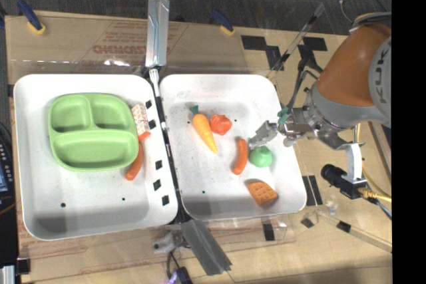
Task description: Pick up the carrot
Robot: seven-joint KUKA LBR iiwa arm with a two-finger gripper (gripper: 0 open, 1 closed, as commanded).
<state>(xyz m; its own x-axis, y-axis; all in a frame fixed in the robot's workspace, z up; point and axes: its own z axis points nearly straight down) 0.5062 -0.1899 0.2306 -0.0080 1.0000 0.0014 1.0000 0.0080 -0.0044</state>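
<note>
Orange carrot [204, 130] lies in the right bin [219, 86], its long axis slanting from green top at upper left to tip at lower right; the gripper [258, 138] sits to its right, finger state indiscernible.

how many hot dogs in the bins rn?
2. One hot dog lies in the right bin, between the carrot and the green ball. The other hot dog lies in the left bin, against the green tray.

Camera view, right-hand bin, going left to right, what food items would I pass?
carrot → red piece → orange sausage → green ball, with the gripper just above it. I left out the waffle: its span overlaps the sausage and ball.
</note>
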